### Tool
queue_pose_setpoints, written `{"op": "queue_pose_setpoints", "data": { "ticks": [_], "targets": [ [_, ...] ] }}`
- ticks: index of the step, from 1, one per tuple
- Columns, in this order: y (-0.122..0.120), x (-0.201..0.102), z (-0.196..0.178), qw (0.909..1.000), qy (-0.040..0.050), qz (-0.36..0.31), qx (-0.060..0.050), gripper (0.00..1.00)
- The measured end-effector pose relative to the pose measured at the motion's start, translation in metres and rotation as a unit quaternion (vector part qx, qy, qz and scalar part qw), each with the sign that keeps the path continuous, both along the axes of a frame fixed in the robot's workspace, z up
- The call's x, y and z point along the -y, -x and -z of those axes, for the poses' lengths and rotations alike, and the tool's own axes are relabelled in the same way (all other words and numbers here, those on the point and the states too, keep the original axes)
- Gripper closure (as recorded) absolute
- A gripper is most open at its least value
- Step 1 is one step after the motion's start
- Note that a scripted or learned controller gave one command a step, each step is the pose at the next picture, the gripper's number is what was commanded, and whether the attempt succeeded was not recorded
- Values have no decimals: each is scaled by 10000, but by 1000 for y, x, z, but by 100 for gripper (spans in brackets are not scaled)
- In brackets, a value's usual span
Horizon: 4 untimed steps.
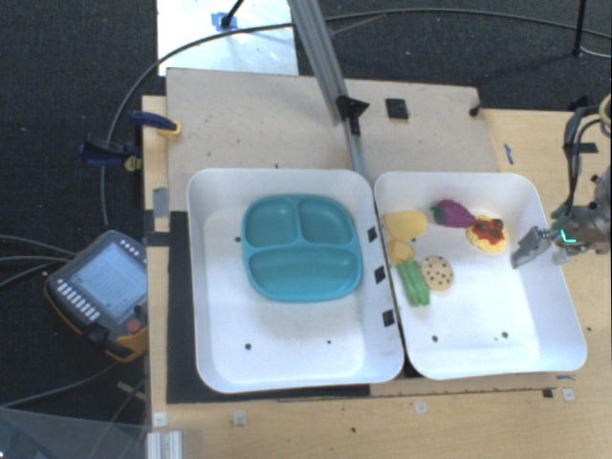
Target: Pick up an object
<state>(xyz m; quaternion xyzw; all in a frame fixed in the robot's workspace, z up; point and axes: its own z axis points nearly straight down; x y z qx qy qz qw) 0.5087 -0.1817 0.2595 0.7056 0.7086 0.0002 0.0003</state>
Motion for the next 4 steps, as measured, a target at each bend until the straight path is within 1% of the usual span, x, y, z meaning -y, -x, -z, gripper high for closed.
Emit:
{"op": "queue_pose_setpoints", "data": {
  "ticks": [1, 2, 3, 4],
  "targets": [
    [0, 0, 0, 10000, 2, -1, 6, 0],
    [-7, 3, 45, 10000, -1, 14, -10, 0],
    [1, 6, 91, 10000, -4, 18, -16, 0],
    [-2, -3, 149, 10000, -8, 13, -19, 0]
  ]
}}
